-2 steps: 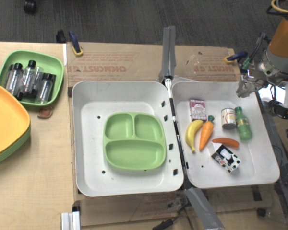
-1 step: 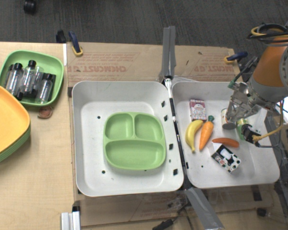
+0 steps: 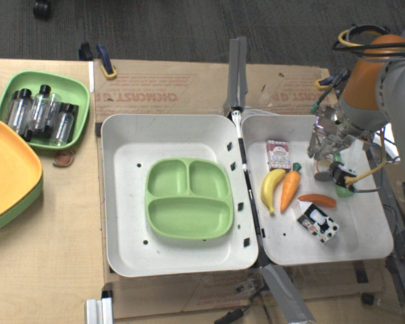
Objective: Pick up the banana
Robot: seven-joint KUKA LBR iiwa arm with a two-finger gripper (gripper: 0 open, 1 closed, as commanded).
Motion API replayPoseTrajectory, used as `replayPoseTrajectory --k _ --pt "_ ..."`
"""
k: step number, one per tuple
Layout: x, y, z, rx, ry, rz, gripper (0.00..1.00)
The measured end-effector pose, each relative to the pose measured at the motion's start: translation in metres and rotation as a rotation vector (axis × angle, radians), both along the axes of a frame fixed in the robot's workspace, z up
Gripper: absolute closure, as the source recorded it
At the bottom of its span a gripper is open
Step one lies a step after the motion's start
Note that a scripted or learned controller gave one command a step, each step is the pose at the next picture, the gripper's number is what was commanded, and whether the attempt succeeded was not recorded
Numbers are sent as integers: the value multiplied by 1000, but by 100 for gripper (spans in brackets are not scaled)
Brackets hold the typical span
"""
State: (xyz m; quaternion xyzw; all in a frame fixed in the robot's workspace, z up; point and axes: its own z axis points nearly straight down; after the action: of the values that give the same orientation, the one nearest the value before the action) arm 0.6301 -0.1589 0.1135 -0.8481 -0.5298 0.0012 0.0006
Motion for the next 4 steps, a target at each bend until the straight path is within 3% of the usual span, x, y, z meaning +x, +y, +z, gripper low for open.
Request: replayPoseTrajectory --k 1,2,3,4 --pt "-6 34 13 0 1 -115 100" --pt "-20 10 94 -1 0 -73 100" --pt "27 37 136 -2 0 1 100" --pt "28 7 93 0 0 257 100"
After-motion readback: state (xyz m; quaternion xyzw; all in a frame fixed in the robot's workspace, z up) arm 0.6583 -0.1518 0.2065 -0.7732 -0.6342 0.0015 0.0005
